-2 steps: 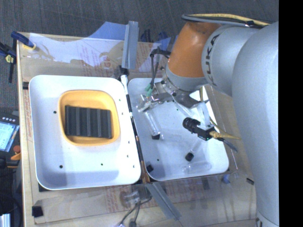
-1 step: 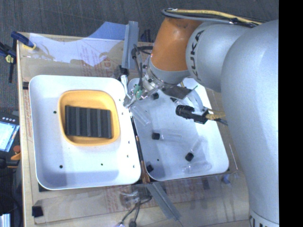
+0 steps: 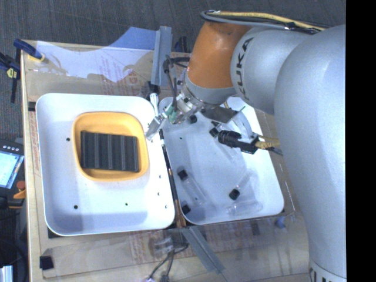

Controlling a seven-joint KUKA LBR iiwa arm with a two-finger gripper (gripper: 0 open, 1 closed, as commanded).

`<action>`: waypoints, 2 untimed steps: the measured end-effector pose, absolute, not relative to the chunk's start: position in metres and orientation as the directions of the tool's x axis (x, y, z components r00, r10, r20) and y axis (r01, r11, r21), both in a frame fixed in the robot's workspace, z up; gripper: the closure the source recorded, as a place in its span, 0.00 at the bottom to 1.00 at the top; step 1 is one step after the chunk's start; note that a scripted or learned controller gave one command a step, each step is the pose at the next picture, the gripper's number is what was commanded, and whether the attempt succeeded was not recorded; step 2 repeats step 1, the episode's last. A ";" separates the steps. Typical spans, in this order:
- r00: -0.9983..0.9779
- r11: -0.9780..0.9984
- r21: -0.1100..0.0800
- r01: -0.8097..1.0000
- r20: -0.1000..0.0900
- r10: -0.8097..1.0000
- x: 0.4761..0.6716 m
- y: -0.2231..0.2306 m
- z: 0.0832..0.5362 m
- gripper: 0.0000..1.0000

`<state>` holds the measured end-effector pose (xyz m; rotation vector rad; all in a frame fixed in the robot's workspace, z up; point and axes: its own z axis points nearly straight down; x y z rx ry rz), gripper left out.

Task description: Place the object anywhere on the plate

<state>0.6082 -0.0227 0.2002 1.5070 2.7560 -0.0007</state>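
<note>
The yellow plate [image 3: 110, 122] with a dark ribbed centre lies in the left white bin [image 3: 59, 198], towards its back. My gripper [image 3: 160, 117] hangs under the orange-banded wrist at the back left corner of the right bin [image 3: 267, 198], over the seam between the bins and just right of the plate's rim. A small green bit [image 3: 170, 115] shows at the gripper; I cannot tell whether it is a held object. Three small black objects lie on the right bin's floor: one at the left [image 3: 182, 174], one at the front [image 3: 185, 208], one near the middle [image 3: 234, 194].
The grey arm covers the right bin's back and right side. A black cable fitting [image 3: 235, 140] with a brass end sticks out below the wrist. A grey bar [image 3: 158, 51] stands behind the bins. Papers lie at the bench's back left.
</note>
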 end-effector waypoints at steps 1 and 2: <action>-0.539 0.539 -0.001 0.842 0.000 0.842 0.636 0.040 0.192 0.00; -0.539 0.539 -0.001 0.842 0.000 0.842 0.636 0.040 0.192 0.00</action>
